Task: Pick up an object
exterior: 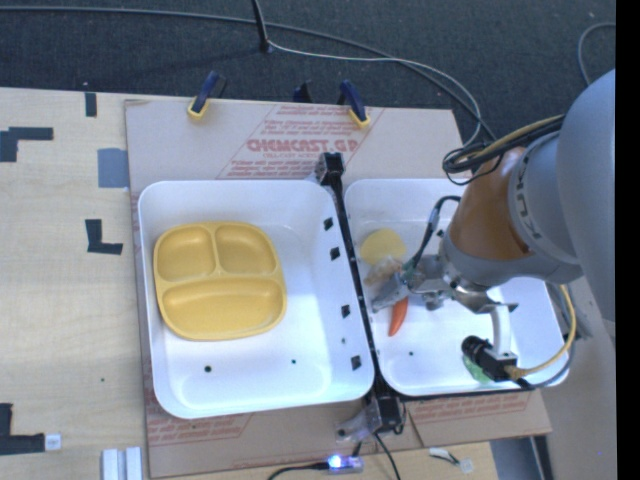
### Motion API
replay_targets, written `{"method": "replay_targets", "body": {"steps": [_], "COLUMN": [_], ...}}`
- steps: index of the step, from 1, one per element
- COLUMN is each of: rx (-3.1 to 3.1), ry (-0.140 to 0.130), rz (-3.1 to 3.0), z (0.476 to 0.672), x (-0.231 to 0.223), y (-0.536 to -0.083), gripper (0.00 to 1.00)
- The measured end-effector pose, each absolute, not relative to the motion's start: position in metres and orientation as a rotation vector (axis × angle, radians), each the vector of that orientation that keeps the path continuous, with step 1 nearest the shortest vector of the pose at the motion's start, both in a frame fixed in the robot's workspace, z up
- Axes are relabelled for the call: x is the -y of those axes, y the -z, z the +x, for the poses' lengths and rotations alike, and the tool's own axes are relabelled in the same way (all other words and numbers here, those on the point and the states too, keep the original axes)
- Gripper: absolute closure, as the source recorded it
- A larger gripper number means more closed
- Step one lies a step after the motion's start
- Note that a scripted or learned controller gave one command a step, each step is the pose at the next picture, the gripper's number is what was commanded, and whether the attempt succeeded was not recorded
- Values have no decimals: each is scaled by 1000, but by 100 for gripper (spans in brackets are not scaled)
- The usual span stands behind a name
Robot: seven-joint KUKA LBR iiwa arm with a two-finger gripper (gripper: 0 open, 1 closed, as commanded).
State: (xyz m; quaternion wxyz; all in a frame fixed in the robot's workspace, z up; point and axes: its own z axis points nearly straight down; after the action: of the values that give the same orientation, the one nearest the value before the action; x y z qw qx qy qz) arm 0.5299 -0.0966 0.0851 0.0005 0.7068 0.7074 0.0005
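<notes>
At the near edge of the right bin [440, 386], a green object [484, 367] lies close against the wall, partly behind a black fitting on the arm. A grab at it risks the fingers striking the bin wall before they close.

Further in, an orange carrot-shaped piece [398, 317] lies tilted on the bin floor, just beside the black divider [347, 258] between the bins. Just above it the gripper [392, 286] is low over a small clutter of greyish pieces. Whether its jaws are wide or narrow I cannot tell; wrist and cables hide them, and nothing is plainly seen between them. The likely failure here is a closure on nothing, or a pinch on the carrot's thin end that lets it slip out on the lift. The divider is near enough that a finger could catch on it.

Beyond the gripper, a pale yellow round object [381, 244] rests near the divider, apart from the carrot.

In the left bin [230, 393] lies a yellow divided plate [218, 278], well clear of the arm.
</notes>
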Motion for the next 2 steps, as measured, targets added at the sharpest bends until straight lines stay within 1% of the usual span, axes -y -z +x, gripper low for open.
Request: {"method": "replay_targets", "body": {"steps": [2], "rx": [-2223], "ry": [-1], "rz": [2220], "z": [540], "x": [100], "y": [-85], "gripper": [0]}}
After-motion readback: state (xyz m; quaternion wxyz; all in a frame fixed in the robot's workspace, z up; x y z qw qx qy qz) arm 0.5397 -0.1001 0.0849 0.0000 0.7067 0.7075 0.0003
